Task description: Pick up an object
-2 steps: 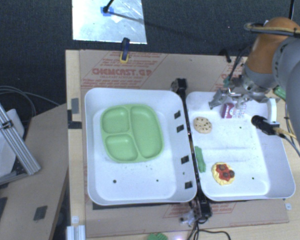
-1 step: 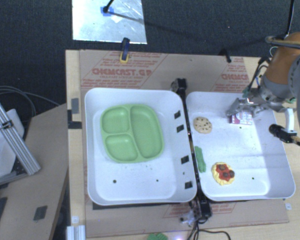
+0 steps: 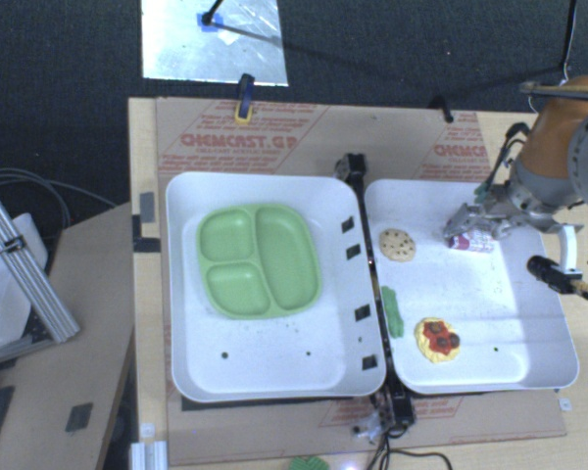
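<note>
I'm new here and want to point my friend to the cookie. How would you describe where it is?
Find the right-hand white bin, the one the grey arm reaches into. Near its left wall, toward the far end, lies the cookie. It is round, flat and tan with dark specks, unlike the green strip and the yellow piece with red spots lying closer to the near edge.

Gripper [image 3: 473, 231] low in right bin [image 3: 529, 360]; cookie [image 3: 398, 245], pizza toy [image 3: 438, 340] nearby.
</note>
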Robot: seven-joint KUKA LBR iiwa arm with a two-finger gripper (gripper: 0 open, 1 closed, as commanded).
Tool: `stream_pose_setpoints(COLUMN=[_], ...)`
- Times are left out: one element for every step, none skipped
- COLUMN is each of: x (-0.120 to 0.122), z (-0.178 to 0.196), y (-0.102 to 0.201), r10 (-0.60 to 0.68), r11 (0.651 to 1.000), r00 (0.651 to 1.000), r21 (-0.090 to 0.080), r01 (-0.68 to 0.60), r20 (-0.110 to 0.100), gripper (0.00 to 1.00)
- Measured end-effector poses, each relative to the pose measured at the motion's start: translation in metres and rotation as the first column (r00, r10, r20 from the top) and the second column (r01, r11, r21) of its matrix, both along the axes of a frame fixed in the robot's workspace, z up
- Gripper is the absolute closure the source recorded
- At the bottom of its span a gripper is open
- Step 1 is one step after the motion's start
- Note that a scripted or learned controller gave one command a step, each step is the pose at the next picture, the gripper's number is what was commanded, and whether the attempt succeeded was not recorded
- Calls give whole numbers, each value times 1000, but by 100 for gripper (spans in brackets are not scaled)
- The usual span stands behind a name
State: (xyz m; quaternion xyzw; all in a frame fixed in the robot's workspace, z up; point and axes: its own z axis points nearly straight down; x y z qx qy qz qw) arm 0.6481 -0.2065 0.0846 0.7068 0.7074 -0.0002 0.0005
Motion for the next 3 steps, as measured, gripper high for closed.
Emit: stream_pose_setpoints(x=[22, -10, -7], z=[1, 0, 12], y=[10, 7, 7], r10=[4, 0, 2], r11=[1000, 1000, 1000], r00=[1000, 1000, 1000], r21=[0, 0, -1], r01=[-4, 0, -2], r20=[6, 0, 5], gripper=[0, 0, 100])
